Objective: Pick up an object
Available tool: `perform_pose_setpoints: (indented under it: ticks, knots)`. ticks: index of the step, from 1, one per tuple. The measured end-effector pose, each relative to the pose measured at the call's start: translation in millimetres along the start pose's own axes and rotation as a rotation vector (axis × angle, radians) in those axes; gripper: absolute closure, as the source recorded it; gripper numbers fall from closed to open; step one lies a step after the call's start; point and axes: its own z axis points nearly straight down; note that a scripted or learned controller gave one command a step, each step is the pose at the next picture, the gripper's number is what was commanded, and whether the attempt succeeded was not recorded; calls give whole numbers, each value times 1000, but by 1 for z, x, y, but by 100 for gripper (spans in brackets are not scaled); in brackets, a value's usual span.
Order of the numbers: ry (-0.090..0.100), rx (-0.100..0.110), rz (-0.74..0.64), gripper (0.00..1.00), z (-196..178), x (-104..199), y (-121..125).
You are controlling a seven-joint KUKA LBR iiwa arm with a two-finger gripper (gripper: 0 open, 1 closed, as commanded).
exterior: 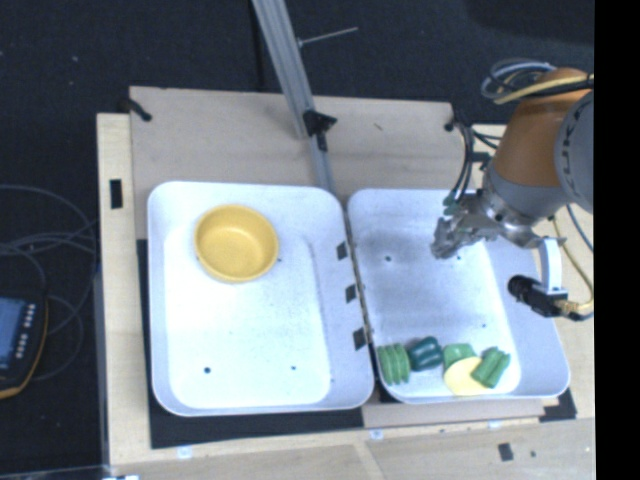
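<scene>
Candidate objects – green pieces (425, 354) and a yellow one (462, 377) – sit clustered at the lower edge of the right bin (520, 328). End effector (452, 236) hangs over that bin's upper part, well apart from them, nothing held; can't tell its state. Approach step – next move needs travel toward lower frame, then descent. Yellow bowl (236, 243) in left bin (250, 368).

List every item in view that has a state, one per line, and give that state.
yellow bowl: upright, mouth up, in the left bin.
green pieces: lying clustered at the near edge of the right bin.
pale yellow piece: lying among the green pieces, touching them.
gripper: above the right bin's far part, apart from the cluster, nothing seen in it.
</scene>
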Motion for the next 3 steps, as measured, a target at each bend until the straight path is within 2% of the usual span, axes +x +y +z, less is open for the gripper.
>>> perform_pose_setpoints:
  ticks: [1,2,3]
  knots:
    - [0,2,0,100,-30,-1,1]
    - [2,4,-4,100,-32,56,20]
    - [2,5,-4,100,-27,106,29]
